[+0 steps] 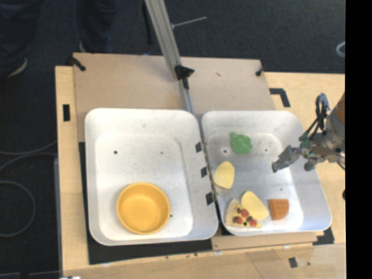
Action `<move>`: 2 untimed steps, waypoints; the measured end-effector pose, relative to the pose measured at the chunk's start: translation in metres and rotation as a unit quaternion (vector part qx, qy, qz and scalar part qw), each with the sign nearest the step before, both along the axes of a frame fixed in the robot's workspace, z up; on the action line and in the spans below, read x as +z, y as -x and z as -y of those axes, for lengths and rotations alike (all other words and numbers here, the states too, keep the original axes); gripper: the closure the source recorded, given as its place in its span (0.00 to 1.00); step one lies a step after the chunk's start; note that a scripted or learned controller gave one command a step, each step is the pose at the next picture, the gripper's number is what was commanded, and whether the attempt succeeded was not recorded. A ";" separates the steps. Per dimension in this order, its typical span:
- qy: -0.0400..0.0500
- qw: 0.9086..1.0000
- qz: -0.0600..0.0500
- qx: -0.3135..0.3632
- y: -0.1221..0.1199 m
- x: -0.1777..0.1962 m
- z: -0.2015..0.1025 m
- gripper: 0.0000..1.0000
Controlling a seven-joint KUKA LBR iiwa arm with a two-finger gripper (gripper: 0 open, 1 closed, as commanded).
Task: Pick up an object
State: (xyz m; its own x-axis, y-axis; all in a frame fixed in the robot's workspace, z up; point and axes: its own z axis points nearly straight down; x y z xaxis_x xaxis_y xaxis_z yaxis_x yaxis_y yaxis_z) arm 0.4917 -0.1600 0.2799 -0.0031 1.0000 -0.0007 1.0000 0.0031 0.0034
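The gripper (289,159) hangs over the right bin (302,205), finger state indeterminable. Nearest objects: green piece (240,143) to its left, orange block (278,208) toward the frame's bottom.

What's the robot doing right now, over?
Claw over right bin, holding nothing. Green piece, yellow pieces, orange block lie loose. Nothing in the way.

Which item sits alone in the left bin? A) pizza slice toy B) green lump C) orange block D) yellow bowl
D: the yellow bowl rests near the front of the left bin, while the green lump, orange block and pizza slice toy all lie in the right bin.
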 end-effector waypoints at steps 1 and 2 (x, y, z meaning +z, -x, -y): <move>0.000 1.000 0.000 -0.001 0.000 0.000 0.000 0.00; 0.000 1.000 -0.002 -0.002 0.003 -0.042 0.001 0.00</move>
